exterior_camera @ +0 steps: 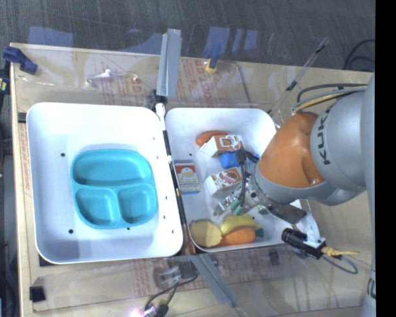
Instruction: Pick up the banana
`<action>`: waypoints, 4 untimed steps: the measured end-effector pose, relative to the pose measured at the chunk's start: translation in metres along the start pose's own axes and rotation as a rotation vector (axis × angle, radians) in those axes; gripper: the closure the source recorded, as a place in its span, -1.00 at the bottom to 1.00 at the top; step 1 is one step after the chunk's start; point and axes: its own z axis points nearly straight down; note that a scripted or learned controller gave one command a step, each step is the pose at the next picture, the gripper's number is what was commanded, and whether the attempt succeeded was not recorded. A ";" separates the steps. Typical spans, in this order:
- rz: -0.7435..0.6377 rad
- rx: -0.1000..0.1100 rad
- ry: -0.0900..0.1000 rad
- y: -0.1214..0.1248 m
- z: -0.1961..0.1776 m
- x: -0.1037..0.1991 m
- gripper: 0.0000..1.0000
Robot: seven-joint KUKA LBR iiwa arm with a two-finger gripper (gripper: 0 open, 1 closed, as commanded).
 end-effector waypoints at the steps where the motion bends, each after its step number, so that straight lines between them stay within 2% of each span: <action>1: -0.001 0.000 0.000 0.000 0.000 0.000 -1.00; 2: -0.059 -0.004 -0.005 -0.020 0.011 -0.041 -1.00; 3: -0.062 -0.004 -0.005 -0.019 0.001 -0.041 1.00; 4: -0.063 -0.004 -0.006 -0.019 0.001 -0.041 -1.00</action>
